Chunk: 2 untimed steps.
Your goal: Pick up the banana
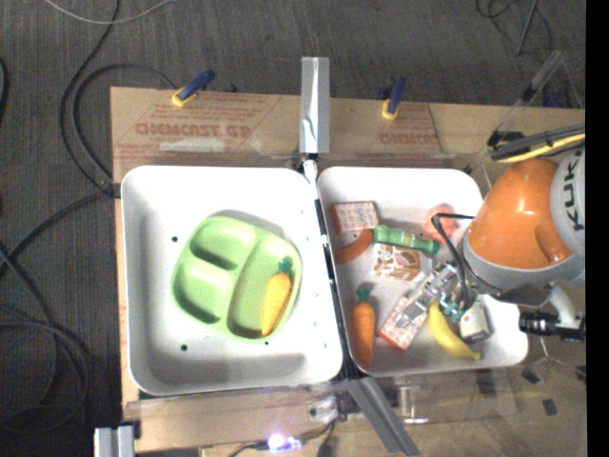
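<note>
Nearest lies the banana [451, 332], at the right bin's [495, 355] front edge; my gripper [455, 298] touches it, its state I cannot tell.

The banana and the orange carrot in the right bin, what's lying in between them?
A small snack packet lies tilted between the carrot and the banana, seen in the camera view.

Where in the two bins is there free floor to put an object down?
Left bin: bare floor rings the green tray, widest along its near and left walls. Right bin: crowded, carrot, cartons, banana and gripper packed together; only a bare strip under its far wall.
</note>
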Tool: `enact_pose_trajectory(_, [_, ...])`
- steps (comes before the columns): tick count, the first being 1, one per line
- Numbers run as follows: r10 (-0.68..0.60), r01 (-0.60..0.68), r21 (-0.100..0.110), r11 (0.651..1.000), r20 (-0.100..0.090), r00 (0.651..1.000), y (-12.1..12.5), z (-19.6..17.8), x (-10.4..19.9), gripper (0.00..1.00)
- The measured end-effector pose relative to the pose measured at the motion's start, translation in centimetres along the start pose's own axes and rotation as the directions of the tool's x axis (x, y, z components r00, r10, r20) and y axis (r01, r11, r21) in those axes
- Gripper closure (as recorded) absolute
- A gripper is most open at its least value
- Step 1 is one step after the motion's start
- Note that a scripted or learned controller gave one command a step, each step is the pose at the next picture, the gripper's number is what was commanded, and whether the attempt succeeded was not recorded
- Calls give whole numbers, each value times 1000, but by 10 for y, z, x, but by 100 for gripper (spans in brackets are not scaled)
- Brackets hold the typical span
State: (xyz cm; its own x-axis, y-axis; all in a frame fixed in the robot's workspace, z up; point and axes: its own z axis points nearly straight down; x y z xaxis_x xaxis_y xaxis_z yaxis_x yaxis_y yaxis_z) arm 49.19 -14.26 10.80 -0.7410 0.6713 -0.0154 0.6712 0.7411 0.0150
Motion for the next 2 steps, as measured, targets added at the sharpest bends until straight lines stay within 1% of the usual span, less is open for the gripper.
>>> enact_pose_trajectory(1, [35, -35, 18, 999, -16, 999, 109, -73, -37, 100])
enact_pose_trajectory(2, [35, -35, 18, 999, -16, 999, 108, -72, -37, 0])
